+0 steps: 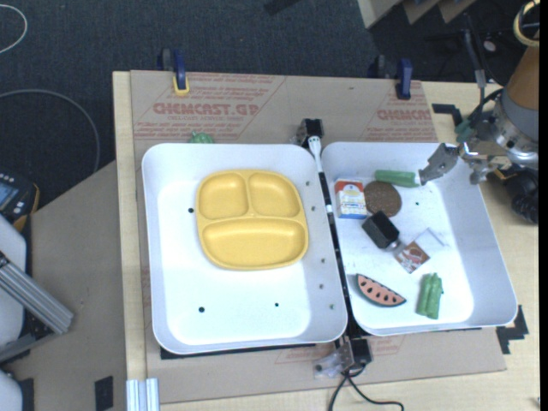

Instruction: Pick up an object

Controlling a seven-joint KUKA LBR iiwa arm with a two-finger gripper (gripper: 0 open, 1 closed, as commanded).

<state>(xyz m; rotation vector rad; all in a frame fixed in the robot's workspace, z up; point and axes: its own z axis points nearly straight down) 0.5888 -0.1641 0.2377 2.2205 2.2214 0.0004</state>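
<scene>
The right bin [479, 229] holds several small objects. A flat green piece [394, 177] lies at the back, next to a brown round disc [383, 198] and a red and white carton [350, 199]. A black block [380, 229] sits mid-bin, with a small brown packet [414, 255] just right of it. At the front lie a watermelon slice [379, 290] and a green vegetable [429, 295]. My gripper [452, 168] hangs over the bin's back right corner, just right of the flat green piece, and nothing shows in its grip.
The left bin [171, 255] holds a yellow divided plate [252, 218]. Two blue clamps [179, 71] [403, 79] pin the cardboard base at the back. A black bracket [312, 132] sits between the bins at the back.
</scene>
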